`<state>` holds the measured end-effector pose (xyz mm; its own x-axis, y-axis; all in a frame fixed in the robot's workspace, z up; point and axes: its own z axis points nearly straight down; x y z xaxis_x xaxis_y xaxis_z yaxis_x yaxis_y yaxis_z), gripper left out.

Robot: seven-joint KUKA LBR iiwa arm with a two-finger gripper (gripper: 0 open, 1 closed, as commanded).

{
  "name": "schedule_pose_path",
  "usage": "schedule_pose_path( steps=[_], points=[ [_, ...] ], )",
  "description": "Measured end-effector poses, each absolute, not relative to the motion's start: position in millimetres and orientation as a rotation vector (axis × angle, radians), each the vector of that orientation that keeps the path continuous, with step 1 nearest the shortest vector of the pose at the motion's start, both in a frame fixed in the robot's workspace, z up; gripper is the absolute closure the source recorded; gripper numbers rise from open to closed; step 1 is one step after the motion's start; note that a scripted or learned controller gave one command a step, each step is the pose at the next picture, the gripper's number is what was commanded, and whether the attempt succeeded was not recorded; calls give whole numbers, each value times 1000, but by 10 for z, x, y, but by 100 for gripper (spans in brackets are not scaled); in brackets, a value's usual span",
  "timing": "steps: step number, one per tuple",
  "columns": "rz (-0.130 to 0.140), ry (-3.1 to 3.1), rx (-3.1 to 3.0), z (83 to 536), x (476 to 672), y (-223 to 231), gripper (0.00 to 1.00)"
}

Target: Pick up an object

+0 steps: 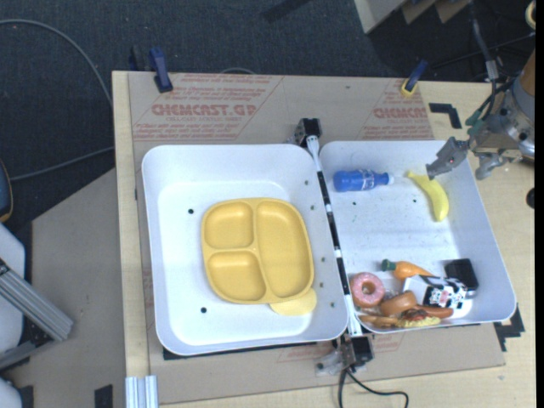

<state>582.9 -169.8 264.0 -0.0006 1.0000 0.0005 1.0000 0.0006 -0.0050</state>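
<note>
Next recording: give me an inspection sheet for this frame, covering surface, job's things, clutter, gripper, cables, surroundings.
Surface: cardboard-topped bench bearing a left bin and a right bin.
Job's things: in the right bin, blue bottle and banana at the far end; pink donut, carrot, black block and other small toys at the near end.
Clutter: yellow divided tray in the left bin.
Gripper: gripper over the right bin's far right corner, near the banana, holding nothing.
Cables: grey cable on the floor; black lead at the bench's near edge.
Surroundings: dark carpet.
</note>
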Motion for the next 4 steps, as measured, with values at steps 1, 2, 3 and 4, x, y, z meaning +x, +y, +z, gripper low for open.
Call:
schedule_pose_path(
  steps=[1, 2, 3, 4],
  points=[
    [4, -2220, -2219, 1420, 6423, -2147, 0],
    [-6, -2219, -2208, 813, 6417, -2184, 0],
    [5, -2220, -2210, 877, 6405, -2215, 100],
    [22, -2208, -2208, 795, 6516, -1460, 100]
  ],
)
